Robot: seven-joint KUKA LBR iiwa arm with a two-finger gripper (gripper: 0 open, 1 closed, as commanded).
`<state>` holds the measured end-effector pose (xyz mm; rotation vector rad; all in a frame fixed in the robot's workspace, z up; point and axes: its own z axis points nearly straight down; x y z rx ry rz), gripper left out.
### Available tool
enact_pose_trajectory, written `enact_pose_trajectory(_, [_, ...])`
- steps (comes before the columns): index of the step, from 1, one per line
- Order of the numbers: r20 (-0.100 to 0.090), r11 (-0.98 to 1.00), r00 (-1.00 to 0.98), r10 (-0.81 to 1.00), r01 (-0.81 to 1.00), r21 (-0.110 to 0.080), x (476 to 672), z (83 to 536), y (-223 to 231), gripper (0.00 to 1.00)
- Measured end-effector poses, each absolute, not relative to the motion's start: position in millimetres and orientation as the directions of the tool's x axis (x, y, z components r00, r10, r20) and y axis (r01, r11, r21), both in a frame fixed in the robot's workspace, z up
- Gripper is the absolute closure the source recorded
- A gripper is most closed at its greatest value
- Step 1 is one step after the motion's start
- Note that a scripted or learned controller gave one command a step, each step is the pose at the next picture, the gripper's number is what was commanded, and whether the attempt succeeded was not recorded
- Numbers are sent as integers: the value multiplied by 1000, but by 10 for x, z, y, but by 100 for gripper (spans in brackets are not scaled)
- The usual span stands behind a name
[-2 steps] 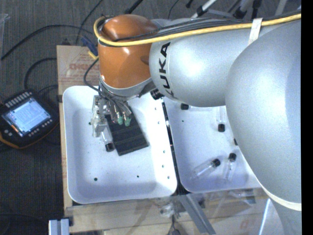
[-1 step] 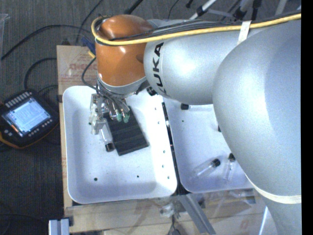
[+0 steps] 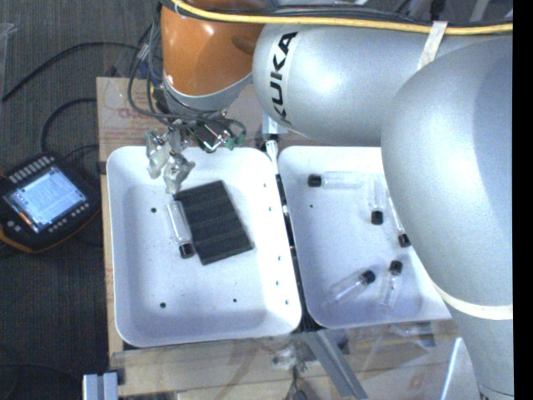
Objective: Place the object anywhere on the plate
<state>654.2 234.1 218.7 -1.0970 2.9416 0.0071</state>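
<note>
One vial (image 3: 178, 227) beside the black plate (image 3: 214, 221); five in the right bin (image 3: 321, 298).

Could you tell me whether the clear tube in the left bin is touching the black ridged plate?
Touching. In the camera view the clear tube lies along the left edge of the black plate, with no white bin floor visible between them.

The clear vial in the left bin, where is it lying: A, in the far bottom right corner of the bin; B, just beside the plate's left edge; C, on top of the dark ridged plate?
B: the clear vial lies on the left bin floor along the dark ridged plate's left edge.
</note>
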Motion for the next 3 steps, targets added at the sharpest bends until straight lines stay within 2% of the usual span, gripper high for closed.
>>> enact_pose_trajectory(1, [0, 674, -674, -738, -738, 3, 5745, 2493, 2180, 100])
enact_pose_trajectory(2, [2, 567, -567, -824, -824, 4, 5423, 2054, 1750, 100])
enact_pose_trajectory(3, [2, 566, -566, -824, -824, 4, 5422, 2055, 1754, 0])
